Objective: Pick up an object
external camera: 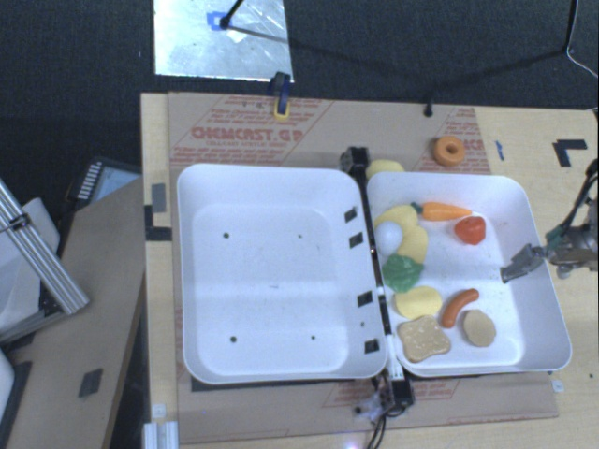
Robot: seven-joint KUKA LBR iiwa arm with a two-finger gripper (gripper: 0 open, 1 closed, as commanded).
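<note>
Several toys are crowding the right bin [538, 241], so the gripper [520, 263], hovering at its rim, is risking a glancing miss. Whether its jaws are parted or clenched, I cannot tell.

Toy foods [418, 279] crowd the right bin [533, 251] near its left wall; a doughnut [449, 151] lies beyond on the surface [374, 129].
</note>
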